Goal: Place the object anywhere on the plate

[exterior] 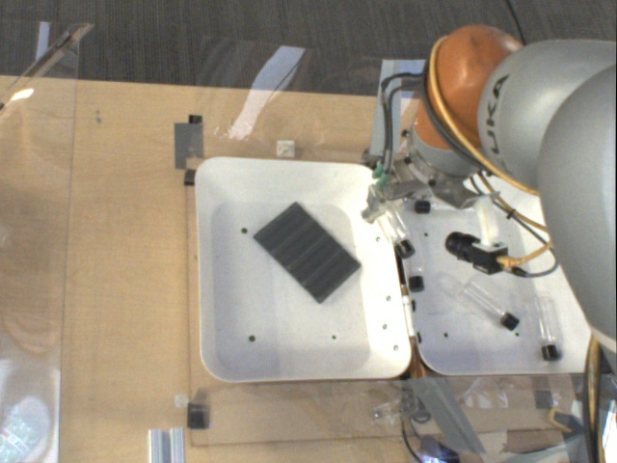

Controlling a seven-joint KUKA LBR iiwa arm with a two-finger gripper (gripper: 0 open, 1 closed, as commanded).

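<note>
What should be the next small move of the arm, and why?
Probably a short lowering toward the small objects in the right bin. The gripper sits over the bins' shared edge, and the dark ridged plate in the left bin has nothing on it.

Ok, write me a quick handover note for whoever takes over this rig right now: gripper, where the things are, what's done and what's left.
Gripper: over the seam between the two bins, near the left bin's upper right corner; finger state unclear, nothing visibly held.
Plate: dark ribbed square, lying flat in the left bin, nothing on it.
Objects: several small clear tubes with black caps lie loose in the right bin.
Done: nothing placed.
Left: grasp one, carry it over, set it on the plate.
</note>
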